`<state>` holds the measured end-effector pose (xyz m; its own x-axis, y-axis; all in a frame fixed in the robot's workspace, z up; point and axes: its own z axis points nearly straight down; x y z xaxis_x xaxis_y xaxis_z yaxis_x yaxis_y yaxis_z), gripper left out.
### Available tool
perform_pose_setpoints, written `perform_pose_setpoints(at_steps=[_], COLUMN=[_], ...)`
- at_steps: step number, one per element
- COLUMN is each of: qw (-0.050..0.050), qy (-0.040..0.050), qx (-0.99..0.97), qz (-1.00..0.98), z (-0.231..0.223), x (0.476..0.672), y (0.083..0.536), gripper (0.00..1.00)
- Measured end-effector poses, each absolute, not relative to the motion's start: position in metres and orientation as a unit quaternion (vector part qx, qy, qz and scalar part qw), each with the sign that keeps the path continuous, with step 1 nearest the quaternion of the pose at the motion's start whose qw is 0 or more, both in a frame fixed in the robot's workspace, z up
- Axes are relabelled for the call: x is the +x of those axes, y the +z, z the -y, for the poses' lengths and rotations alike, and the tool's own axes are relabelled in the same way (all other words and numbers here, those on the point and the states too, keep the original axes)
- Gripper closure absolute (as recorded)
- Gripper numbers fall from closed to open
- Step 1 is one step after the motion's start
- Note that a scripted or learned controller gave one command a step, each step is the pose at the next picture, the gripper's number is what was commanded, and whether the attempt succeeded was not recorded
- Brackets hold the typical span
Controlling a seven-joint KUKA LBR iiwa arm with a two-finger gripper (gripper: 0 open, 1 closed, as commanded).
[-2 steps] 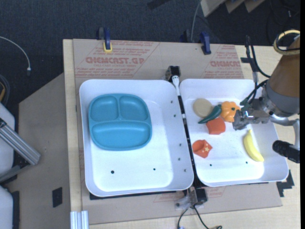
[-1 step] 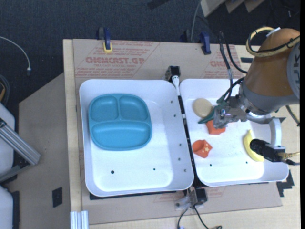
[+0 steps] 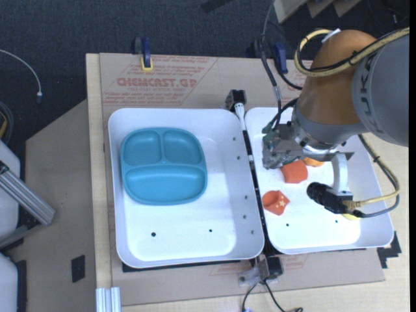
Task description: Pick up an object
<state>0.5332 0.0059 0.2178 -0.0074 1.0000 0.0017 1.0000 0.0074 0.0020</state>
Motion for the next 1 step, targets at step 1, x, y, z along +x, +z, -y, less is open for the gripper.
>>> perform_pose_setpoints(at_steps=[1], qw=[0.0], qy=[0.0014], qx=[0.705], qz=[-0.709], z=[-0.0572], x=[0.5389], y=[0.2309], gripper=[1.0])
